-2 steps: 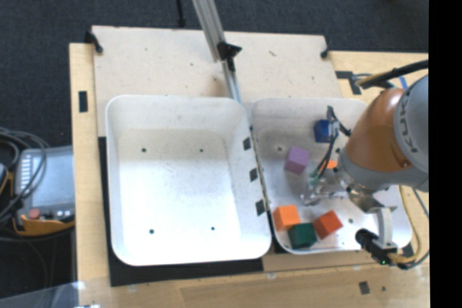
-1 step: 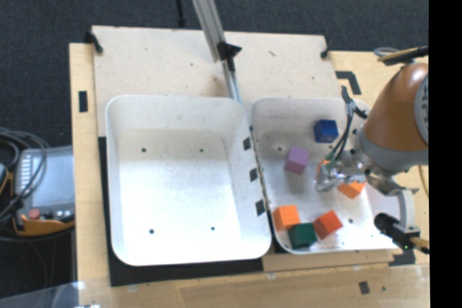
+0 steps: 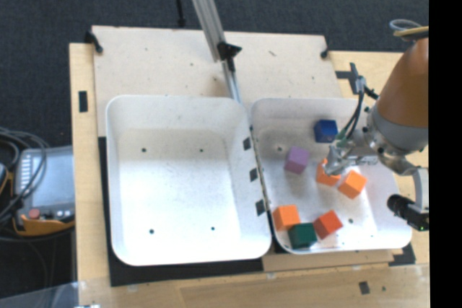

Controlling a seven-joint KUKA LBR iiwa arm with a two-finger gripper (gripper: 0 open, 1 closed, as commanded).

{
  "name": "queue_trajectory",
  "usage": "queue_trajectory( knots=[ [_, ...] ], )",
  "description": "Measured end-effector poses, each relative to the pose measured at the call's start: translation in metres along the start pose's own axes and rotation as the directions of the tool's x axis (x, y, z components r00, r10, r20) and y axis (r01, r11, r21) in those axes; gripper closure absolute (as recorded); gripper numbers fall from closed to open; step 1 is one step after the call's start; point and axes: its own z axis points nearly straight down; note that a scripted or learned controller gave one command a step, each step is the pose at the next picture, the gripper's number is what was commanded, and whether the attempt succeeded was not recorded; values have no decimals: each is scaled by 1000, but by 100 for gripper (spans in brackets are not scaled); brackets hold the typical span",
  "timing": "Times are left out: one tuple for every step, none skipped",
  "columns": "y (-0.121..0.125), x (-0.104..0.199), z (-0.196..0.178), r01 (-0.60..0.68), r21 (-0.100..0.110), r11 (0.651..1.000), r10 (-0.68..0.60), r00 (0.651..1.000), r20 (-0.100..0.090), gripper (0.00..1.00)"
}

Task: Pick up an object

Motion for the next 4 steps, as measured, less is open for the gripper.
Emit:
queue_trajectory(
  knots=[
    [2,-7,-62,0,-1,1000,0,1000,0,100],
    [13,38,-55,1,7,1000,-1,1000,-1,100],
    [35,80,-34,1,11,1000,-1,1000,-2,100],
    [64,135,-26,2,6,1000,-2,1000,-1,100]
  ],
)
